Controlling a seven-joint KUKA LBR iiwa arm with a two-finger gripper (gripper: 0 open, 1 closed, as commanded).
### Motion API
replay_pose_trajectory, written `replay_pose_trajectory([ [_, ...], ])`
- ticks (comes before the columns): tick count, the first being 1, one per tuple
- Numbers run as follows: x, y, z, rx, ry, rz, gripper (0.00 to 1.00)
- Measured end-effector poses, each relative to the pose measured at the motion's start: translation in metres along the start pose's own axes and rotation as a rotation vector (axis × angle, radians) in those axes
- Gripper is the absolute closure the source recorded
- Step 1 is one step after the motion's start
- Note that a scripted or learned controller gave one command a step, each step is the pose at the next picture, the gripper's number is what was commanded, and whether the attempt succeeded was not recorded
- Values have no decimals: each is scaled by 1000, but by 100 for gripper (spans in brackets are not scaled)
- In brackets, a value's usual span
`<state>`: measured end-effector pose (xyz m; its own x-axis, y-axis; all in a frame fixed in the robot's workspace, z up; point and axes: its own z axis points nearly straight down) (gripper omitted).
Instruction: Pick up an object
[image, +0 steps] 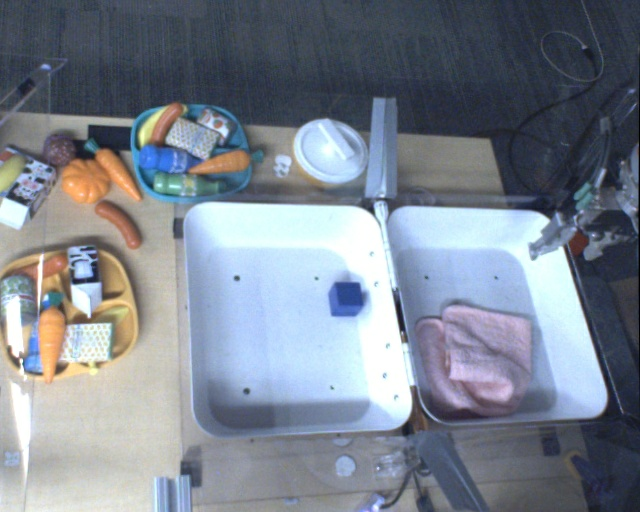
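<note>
Blue cube (346, 298) sits mid left bin (215, 400). Pink towel (480, 358) lies bunched, near right corner of right bin (590, 385). Gripper (552, 238) hangs over right bin's far-right edge; jaws' state unclear.

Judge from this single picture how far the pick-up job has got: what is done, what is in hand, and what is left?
Done: nothing yet. The blue cube lies on the floor of the left bin, and the pink cloth lies crumpled in the right bin. In hand: the gripper sits at the right bin's upper right edge, carrying nothing visible. Left: reaching an object, closing on it and lifting it.
</note>
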<state>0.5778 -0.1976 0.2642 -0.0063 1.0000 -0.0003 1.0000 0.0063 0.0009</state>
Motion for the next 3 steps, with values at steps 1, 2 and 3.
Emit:
replay_pose_trajectory([
  [1,69,-76,128,2,1,-104,0],
  [2,109,-50,173,-16,-3,-93,0],
  [3,111,1,174,-17,-3,-47,0],
])
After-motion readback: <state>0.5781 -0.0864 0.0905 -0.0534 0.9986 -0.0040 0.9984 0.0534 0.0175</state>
